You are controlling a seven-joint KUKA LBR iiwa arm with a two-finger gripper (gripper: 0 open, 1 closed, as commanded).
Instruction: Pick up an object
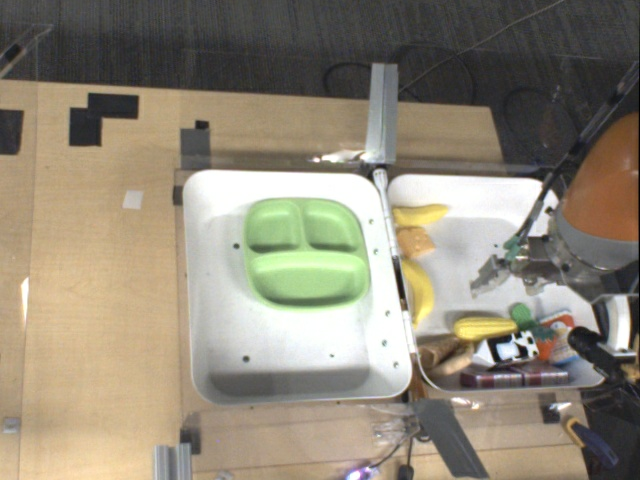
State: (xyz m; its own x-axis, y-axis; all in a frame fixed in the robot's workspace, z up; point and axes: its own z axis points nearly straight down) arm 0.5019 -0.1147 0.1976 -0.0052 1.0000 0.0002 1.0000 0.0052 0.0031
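The right white bin point(470, 200) holds several toy items. A yellow banana point(421, 212) lies at its far left corner, with a tan bread-like piece point(415, 240) just below it. A second banana point(421, 293) runs along the left wall. Near the front lie a yellow corn-like piece point(485, 326), a brown item point(446, 353), a black-and-white toy point(515, 348) and a dark red bar point(520, 376). My gripper point(488, 276) hangs over bare bin floor in the middle of this bin, above the corn-like piece, open with nothing between its fingers.
The left white bin point(215, 268) holds a green divided plate point(305, 251). A metal divider point(392, 268) separates the bins. A green piece point(522, 314) and an orange-red piece point(556, 323) sit under the wrist. The arm's orange band point(610, 183) covers the right bin's right side.
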